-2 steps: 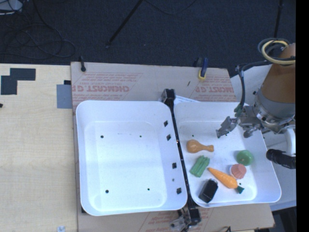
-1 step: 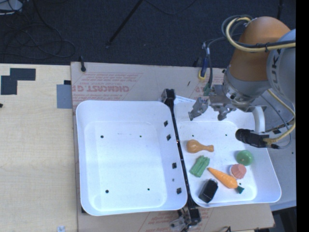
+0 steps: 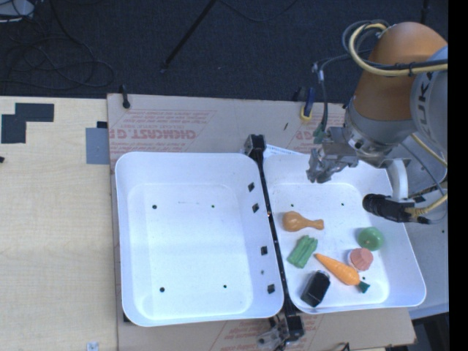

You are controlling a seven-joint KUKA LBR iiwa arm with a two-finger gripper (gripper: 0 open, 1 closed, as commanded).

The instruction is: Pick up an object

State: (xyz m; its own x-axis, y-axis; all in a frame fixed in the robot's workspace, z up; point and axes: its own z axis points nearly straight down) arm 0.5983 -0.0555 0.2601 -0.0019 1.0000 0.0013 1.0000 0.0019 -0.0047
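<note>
So the grey metal pincer is hanging over the far end of the right-hand shallow white plastic bin, up near its back rim, and there's nothing between its tips. Honestly I can't tell whether it's spread or pinched together, the tips are just a dark blur from this angle. My guess is it's parked high so it can pick a target before dropping in.

All the candidates sit nearer the camera than the pincer, in that same bin. Closest to it is an orange pear-shaped plastic toy, lying on its side just below and a bit left. Past that there's a green ribbed plastic piece, and touching or nearly touching it, a long orange toy carrot with a green tip lying diagonally. Off to the pincer's right side there's a round green plastic toy and a pinkish round one just beside it. Furthest away, near the front rim, is a small black rectangular block.

They're loosely scattered, so the pear looks like the easy grab: it's apart from the rest.

The left-hand shallow white plastic bin is well off to the side, and both sit on a brown cardboard sheet on the pale wooden worktop.
</note>
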